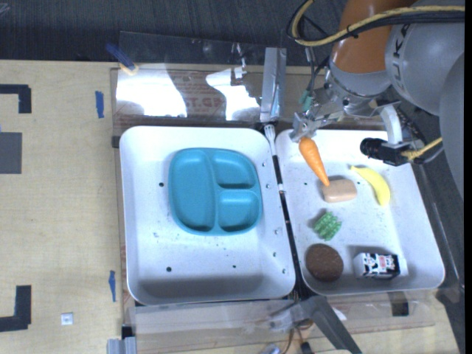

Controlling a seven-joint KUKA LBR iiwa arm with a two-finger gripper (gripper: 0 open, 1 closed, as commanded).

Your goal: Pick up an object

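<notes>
**Fingers sitting at the carrot's top end in the right bin**

You are looking at the gripper (304, 126) hanging over the far left corner of the right bin (420, 231), with its fingers (299, 131) pointing down at the upper end of the carrot (313, 161). They are lying right against that end, but the metal parts there are too small and tangled for you to tell whether they are spread or pinching, so you cannot say that the carrot is held.

The arm (413, 43) is reaching in from the right, its orange band (372, 9) sitting above the grey wrist, with yellow and black cables looping around it.

The carrot is lying at a slant, its tip pointing toward the near right and touching a tan block (340, 191). Just beside that block, to the right, a banana (374, 184) is lying. A green knobbly piece (326, 225) is sitting nearer to you, then a brown round thing (324, 262) and a small black and white carton (379, 265) along the near wall.

In the left bin (147, 257) a blue divided plate (215, 190) is resting flat near the middle. Both bins are sitting side by side on the pale wooden surface (55, 198), which is carrying black and blue tape marks. A clear shiny panel (192, 87) is standing behind the left bin, and dark floor is showing beyond it.
</notes>
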